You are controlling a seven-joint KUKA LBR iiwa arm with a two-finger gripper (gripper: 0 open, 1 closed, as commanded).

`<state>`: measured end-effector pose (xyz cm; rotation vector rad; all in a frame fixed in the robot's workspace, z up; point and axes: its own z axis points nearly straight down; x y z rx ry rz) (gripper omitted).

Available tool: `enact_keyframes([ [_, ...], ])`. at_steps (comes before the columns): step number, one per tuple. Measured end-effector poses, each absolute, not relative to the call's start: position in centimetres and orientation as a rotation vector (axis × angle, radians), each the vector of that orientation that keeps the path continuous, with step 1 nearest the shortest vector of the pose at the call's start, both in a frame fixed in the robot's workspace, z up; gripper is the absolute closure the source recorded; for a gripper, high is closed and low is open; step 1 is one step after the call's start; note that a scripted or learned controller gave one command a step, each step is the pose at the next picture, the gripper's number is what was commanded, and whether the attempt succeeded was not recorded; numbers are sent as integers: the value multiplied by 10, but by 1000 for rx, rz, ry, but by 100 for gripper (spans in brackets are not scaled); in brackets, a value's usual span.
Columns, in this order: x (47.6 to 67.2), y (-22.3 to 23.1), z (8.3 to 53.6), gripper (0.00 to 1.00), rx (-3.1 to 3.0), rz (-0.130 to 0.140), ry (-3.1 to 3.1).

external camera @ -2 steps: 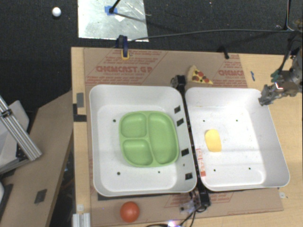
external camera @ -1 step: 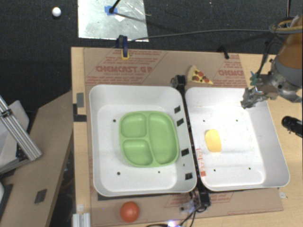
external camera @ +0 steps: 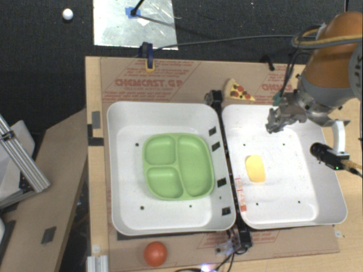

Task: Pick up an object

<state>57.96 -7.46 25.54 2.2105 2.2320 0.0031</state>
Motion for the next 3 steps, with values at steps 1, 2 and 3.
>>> enact_keyframes([
  [1, 567, -23, 251, 100, 2212, 3, 2233],
  [2, 571, 28, 255, 100, 2210, 5, 2233],
  [3, 573, 85, 257, 100, 2210, 5, 2234],
])
